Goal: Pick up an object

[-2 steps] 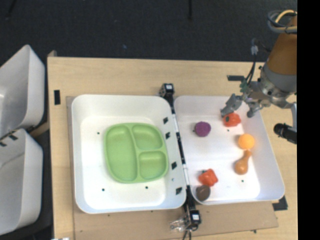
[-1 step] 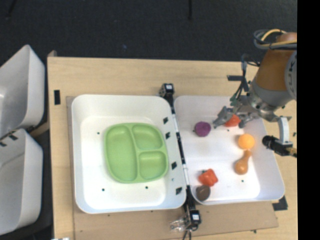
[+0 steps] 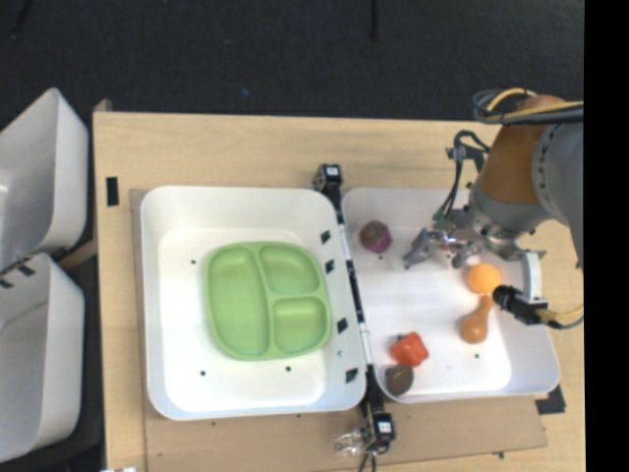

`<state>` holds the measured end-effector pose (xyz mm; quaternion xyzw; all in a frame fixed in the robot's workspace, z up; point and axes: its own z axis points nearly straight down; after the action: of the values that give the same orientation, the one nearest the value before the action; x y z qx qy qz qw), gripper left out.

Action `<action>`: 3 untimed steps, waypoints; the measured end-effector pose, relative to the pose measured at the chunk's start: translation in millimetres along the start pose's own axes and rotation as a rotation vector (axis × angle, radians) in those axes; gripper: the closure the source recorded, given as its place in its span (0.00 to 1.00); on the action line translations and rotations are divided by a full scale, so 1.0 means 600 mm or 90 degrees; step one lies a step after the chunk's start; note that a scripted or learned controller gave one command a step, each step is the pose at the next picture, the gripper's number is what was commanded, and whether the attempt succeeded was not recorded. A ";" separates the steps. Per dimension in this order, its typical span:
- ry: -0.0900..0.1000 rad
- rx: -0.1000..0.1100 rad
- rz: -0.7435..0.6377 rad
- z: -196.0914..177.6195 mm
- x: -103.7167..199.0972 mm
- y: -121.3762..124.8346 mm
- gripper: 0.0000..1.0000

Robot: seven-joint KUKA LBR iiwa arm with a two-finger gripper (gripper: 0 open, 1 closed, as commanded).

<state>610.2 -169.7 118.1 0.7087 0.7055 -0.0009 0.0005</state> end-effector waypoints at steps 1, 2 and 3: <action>0.000 0.000 0.002 0.029 -0.002 0.001 0.00; -0.001 -0.003 0.004 0.009 -0.004 0.002 1.00; 0.000 -0.002 -0.001 -0.073 -0.022 0.001 1.00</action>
<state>610.7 -182.8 162.1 0.7081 0.7061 0.0005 0.0016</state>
